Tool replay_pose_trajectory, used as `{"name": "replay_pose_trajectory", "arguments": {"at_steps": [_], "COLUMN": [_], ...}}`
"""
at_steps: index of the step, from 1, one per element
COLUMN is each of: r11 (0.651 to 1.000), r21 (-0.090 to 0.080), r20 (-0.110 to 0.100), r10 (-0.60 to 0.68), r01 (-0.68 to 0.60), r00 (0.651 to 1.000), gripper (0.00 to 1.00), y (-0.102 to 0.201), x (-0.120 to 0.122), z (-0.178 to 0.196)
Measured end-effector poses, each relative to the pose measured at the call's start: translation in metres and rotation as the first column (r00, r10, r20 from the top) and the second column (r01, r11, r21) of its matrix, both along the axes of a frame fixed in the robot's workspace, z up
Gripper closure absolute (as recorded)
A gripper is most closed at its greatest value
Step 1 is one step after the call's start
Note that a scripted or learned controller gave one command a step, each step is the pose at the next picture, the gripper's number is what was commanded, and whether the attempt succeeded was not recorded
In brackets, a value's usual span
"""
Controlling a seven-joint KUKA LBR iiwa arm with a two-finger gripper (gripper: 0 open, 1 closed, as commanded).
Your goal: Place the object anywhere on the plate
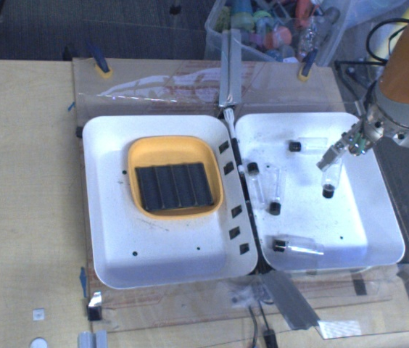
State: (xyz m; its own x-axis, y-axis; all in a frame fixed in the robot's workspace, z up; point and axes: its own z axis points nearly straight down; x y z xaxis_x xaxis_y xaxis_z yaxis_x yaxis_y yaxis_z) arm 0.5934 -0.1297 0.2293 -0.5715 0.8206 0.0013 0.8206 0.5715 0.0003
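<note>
Vials, clear, black-capped and probably light, slick and prone to rolling, lie scattered in the right bin, best pinched across the middle, while the hand seems to grip one above it, well apart from the plate.

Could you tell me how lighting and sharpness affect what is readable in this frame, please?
Camera view: even lighting, soft overall; glare whitens the right bin, so its clear tubes nearly vanish except their dark caps; the tool is small and blurred; the yellow plate reads clearly.
</note>
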Motion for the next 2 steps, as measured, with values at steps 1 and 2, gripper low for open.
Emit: {"name": "replay_pose_trajectory", "arguments": {"at_steps": [1, 2], "r11": [0.965, 0.872], "r21": [0.001, -0.001], "r20": [0.000, 0.002], "r10": [0.262, 0.489], "r01": [-0.262, -0.489], "r00": [0.965, 0.872], "gripper": [1.00, 1.00], "y": [-0.013, -0.047], "x": [-0.041, -0.074], "z": [-0.029, -0.019]}}
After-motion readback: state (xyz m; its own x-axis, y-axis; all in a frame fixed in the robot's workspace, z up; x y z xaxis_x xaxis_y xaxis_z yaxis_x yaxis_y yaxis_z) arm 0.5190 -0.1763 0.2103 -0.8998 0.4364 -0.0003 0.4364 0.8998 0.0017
